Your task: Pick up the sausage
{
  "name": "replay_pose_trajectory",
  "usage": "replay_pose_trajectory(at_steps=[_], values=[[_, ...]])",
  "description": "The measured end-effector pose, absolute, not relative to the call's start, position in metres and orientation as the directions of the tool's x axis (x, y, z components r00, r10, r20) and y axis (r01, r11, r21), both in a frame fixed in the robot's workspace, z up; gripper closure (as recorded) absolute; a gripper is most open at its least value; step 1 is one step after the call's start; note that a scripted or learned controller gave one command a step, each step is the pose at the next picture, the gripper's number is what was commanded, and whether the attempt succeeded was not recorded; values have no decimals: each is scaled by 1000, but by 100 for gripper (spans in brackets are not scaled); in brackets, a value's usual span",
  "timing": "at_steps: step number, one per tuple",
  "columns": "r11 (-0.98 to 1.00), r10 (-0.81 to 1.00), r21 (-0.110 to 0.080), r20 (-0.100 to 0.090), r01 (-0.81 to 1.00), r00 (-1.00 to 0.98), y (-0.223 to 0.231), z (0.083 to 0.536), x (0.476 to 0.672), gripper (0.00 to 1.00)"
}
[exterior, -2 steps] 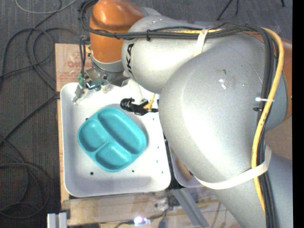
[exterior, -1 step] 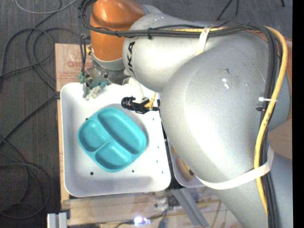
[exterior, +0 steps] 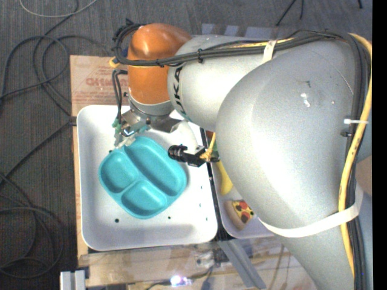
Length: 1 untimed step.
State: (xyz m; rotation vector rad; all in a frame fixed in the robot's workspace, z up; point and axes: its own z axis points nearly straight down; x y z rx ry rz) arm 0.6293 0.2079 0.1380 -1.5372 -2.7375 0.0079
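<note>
Since the broad pale grey robot arm covers most of the shallow white right bin, I cannot tell where the sausage lies. Nothing in the uncovered part of either bin can be made out as one. Two things show in the strip of the right bin left visible beside the arm. One is a yellow curved object against the bin's left wall, partly hidden under the arm. The other is a small pale piece with red and yellow patches nearer the bin's front corner, too small to name.

The gripper is over the shallow white left bin, below the arm's orange band. It is at the far edge of a teal plastic tray with three compartments. Whether it is wide or narrow I cannot tell, nor whether it touches the tray's rim, and nothing can be seen held in it. The teal tray lies tilted on the left bin's floor, taking up its middle, with bare white floor around it.

Both bins rest on a brown cardboard sheet with red print. Black cables loop over the dark grey carpet to the left.
</note>
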Motion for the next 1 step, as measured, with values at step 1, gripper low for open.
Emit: replay_pose_trajectory(at_steps=[1], values=[[181,984,-4,-4,984,-181,226,252,628,100]])
